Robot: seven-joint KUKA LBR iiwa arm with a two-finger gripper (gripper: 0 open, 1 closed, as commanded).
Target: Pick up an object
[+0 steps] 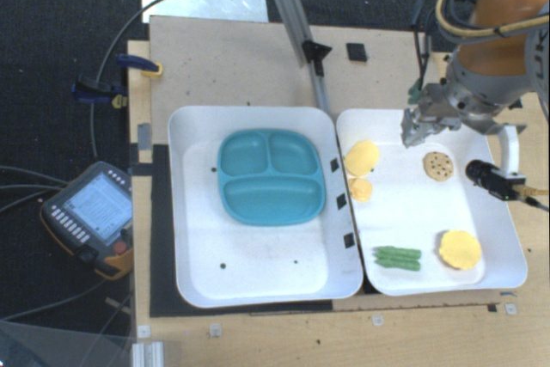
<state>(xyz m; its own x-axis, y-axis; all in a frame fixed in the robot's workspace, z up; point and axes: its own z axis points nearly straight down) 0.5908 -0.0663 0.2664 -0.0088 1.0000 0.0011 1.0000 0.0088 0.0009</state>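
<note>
Fingers of my gripper [418, 131], whose spread I cannot tell, hang just above-left of the cookie [438, 166], lined up over the right bin [516, 275] for a pick.

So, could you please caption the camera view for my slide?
Gripper poised over right bin near cookie; blue plate in left bin.

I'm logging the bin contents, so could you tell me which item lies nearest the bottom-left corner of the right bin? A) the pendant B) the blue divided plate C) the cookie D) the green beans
D: the green beans lie low in the right bin near its left side, while the cookie sits higher and further right.
</note>
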